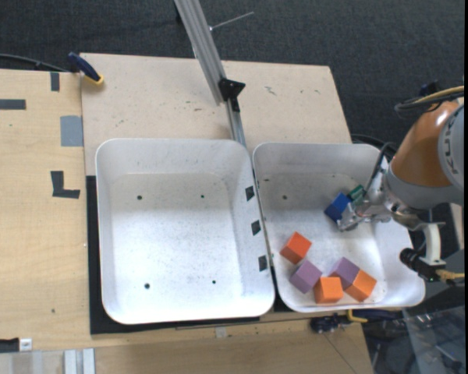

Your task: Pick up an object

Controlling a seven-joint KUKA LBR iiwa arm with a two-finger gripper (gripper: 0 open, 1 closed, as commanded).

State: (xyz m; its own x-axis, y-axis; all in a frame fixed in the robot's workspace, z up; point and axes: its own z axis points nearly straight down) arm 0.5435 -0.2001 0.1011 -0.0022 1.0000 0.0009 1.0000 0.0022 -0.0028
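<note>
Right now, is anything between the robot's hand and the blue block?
No. The hand is already right at the blue block in the right bin. The orange blocks and purple blocks lie nearer the front of the bin, off to the side.

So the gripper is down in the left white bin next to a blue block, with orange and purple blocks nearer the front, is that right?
Not quite: the camera view shows the gripper in the right white bin, not the left. The rest holds: it is beside the blue block, with orange blocks and purple blocks nearer the front.
</note>
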